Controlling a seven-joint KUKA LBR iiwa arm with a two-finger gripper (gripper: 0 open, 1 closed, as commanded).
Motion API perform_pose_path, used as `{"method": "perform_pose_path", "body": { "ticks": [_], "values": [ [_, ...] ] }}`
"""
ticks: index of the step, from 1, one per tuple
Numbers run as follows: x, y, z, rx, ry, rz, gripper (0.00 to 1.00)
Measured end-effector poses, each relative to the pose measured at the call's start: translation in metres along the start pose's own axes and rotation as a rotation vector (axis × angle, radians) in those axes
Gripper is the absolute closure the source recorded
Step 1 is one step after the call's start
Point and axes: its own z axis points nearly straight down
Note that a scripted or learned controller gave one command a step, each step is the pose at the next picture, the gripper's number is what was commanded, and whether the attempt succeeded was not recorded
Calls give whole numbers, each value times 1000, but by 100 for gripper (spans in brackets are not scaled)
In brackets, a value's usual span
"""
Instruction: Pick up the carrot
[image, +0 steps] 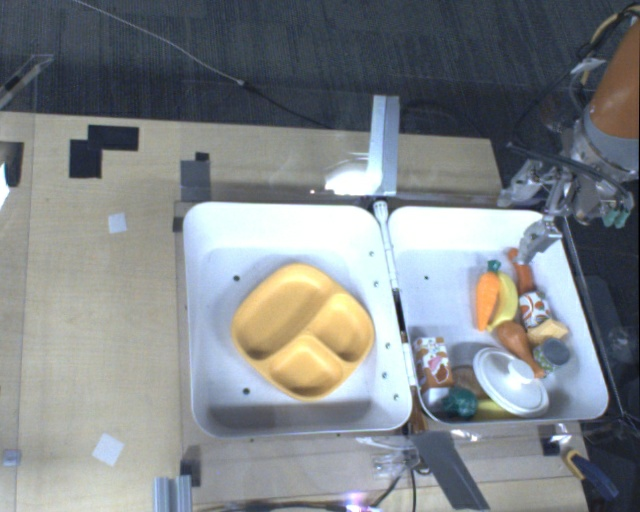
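So the carrot (486, 298) is sitting in the right bin (440, 250), over toward its right wall and a bit nearer the far edge than the near one. It lies with its green top pointing at the far edge of the bench and the orange body running back toward the near edge, tilted only slightly.

The gripper (540, 238) hangs just past the carrot's leafy end, up near the bin's far right corner. From there the carrot lies toward the near edge and a little to the left, so I'd guess the next move is a short slide that way plus a drop. Can't tell from this angle whether the gripper is spread or closed, too small and blurry. Nothing's in it that I can see.

The annoying part is the crowding. A banana (507, 297) is pressed right along the carrot's right side, touching it as far as I can tell. Closing across the carrot's width could easily catch the banana too. Another orange veggie (514, 340) lies just below, next to a white bowl (510, 380) near the bin's near edge.

The left bin (200, 300) just has a yellow divided plate (303, 328), well out of the way.
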Motion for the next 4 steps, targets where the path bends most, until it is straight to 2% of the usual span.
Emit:
{"method": "perform_pose_path", "body": {
  "ticks": [1,2,3,4],
  "values": [
    [15,45,112,-4,9,13,0],
    [86,-17,188,0,-5,309,0],
    [85,35,188,-1,-5,296,0],
    [14,34,189,-1,-5,321,0]
  ]
}}
